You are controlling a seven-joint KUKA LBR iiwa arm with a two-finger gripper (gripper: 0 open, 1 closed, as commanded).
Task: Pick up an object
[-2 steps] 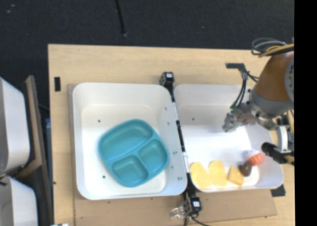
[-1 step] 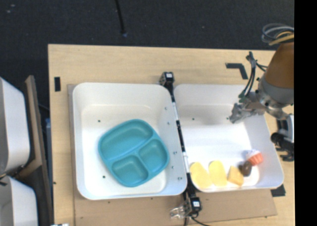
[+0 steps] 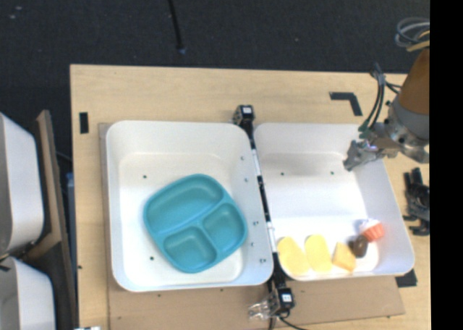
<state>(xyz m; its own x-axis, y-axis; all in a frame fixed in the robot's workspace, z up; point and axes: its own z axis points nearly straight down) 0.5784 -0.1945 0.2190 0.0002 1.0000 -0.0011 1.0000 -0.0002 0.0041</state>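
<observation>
A pale wooden bench (image 3: 217,93) carries two shallow white plastic bins side by side. The left bin (image 3: 110,176) holds a teal plastic divided plate (image 3: 194,222) with three compartments, lying flat near the bin's near edge and turned at an angle to the walls.

The right bin (image 3: 311,191) has its things crowded along its near edge, touching or nearly touching in a row. Starting from the near left corner there are two pale yellow oval pieces (image 3: 291,255) (image 3: 316,251), then a yellow wedge-shaped piece (image 3: 343,257). A small dark brown lump (image 3: 359,247) sits just beside the wedge, and a small orange object with a white end (image 3: 372,231) lies against the right wall. These last two are too small and blurred to identify, and where the brown lump ends and the wedge begins is hard to tell.

The grey two-finger gripper (image 3: 356,156) hangs over the right bin's far right corner, well apart from the row of things. Nothing can be seen in it, and whether it is open or closed cannot be told at this size. The arm (image 3: 414,100) behind it, with its orange band, is cut off at the view's right
</observation>
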